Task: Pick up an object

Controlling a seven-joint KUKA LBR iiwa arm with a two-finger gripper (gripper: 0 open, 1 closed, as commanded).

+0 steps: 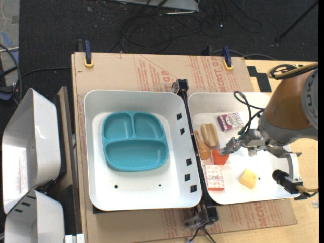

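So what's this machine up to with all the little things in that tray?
A grey and orange robot arm reaches in from the right over the right-hand white bin, trying to pick up one of the objects there. Its pincer is low, right by a small red piece; nothing is visibly held. Nearby lie a tan bread-like piece, a purple packet, a yellow chunk and a red-and-white box. The left bin holds a teal divided plate.
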